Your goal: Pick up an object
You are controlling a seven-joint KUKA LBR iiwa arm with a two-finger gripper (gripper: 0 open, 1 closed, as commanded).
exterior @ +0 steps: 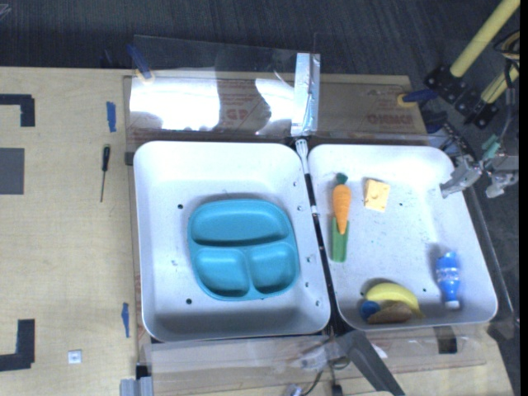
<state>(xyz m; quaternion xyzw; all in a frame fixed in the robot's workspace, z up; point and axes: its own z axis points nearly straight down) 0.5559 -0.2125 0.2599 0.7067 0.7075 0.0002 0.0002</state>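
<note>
Objects to pick from all lie in the right bin (pixel 412 159): a toy carrot (pixel 340 217) along its left wall, a yellow cheese wedge (pixel 376 195) just beside the carrot's top, a small blue bottle (pixel 447 277) near the right wall, and a banana (pixel 389 297) at the front edge with a blue-and-brown item touching it underneath. The left bin (pixel 157 180) carries a blue divided plate (pixel 242 246).

The pincer (pixel 478 176) sits at the right bin's upper right rim, at the edge of the view, holding nothing; I cannot tell how far apart it stands because the parts there are small and tangled with cables.

Judging from this layout, 4 things could spoil a pick:

- The carrot lies tight against the wall between the 2 bins, so a descent there may strike the rim or leave no room on one side.
- The banana rests against another item and the front wall; closing on it could pinch both or push the pile away.
- The bottle is round and lying down, so it may roll out of a squeeze.
- The cheese is small and flat, easy to close above and miss.

The pincer also starts over the rim, so a straight drop from here would likely land on the bin's edge.
</note>
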